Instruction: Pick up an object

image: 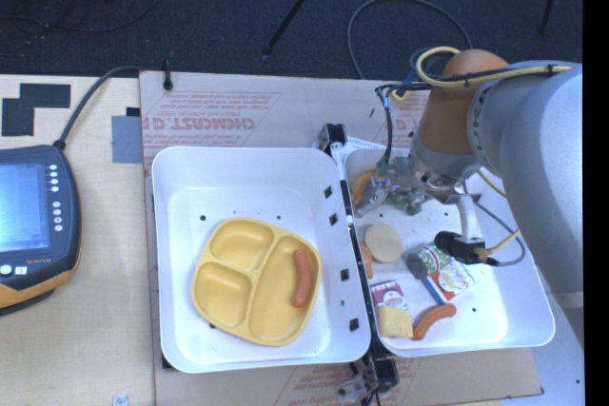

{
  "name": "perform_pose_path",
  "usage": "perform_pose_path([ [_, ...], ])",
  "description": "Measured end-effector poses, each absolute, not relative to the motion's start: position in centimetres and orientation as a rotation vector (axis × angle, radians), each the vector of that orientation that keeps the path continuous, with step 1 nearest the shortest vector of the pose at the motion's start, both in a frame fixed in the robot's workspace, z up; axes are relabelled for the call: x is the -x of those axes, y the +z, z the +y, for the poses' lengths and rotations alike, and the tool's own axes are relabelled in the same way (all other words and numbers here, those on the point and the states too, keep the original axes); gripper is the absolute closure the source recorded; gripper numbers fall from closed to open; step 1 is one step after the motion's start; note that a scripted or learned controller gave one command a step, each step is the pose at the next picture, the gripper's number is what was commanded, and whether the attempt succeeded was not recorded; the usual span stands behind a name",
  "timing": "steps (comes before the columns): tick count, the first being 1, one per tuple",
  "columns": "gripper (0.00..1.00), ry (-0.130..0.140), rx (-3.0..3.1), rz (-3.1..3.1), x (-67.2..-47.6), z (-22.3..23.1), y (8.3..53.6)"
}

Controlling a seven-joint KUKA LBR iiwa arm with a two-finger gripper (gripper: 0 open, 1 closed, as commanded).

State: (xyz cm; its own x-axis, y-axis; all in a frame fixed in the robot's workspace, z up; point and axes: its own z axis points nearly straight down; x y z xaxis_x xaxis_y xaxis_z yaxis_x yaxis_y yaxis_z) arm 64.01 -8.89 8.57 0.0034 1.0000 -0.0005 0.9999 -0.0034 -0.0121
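Nearest the camera, in the right bin (533, 319), a small heap of toy food lies loose: a red sausage (435, 319) beside a yellow wedge (395, 322), a small printed packet (386, 293), and a red-and-green wrapper (447, 271) just above them. Any of these could serve as the object to pick up, and they are spread apart enough to be taken singly. A tan round disc (385, 242) sits a little farther back, near the divider between the bins. In the left bin (181, 195) a yellow compartment tray (243, 285) holds a second sausage (303, 278) in its long section, laid out as if served. Behind the disc, the tool (395, 195) hangs low at the far end of the right bin, under the orange-banded wrist (457, 109). Whether it is spread or closed I cannot tell, and nothing shows in its grip. A screen pendant (33, 219) rests on the surface at far left.
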Motion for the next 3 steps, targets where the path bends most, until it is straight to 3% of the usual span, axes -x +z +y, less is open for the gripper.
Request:
perform_pose_path([
  [3,0.0,0.02,2.214,-2.213,-64.11,-8.61,8.55],
])
